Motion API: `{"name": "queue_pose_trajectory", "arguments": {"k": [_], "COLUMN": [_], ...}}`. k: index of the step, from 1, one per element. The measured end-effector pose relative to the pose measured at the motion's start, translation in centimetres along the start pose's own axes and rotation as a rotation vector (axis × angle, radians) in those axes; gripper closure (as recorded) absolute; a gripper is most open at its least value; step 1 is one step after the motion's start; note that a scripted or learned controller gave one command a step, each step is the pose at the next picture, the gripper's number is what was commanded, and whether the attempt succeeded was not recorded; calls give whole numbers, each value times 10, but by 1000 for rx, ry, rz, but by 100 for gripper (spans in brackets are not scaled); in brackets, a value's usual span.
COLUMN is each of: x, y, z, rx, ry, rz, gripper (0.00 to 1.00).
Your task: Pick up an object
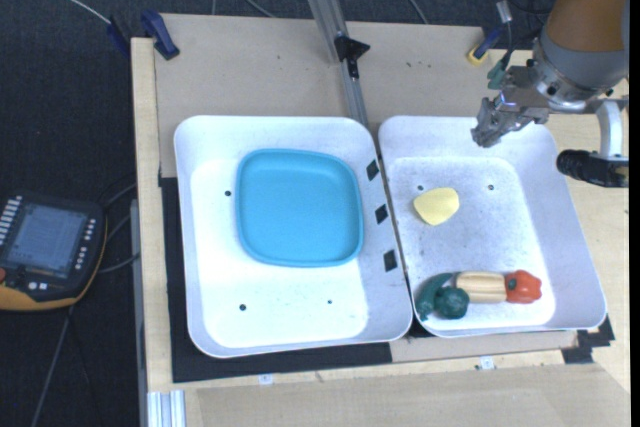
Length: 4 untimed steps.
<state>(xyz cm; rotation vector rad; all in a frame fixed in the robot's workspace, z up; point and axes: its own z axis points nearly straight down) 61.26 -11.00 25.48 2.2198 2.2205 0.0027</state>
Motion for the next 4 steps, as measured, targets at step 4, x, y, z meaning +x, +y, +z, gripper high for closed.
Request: {"name": "queue_pose_trajectory", "arguments": {"k": [4], "x": [191], "y": [-49], "z": [-2], "rx": [2], "ry": [2], "rz": [-5], "gripper": [100]}}
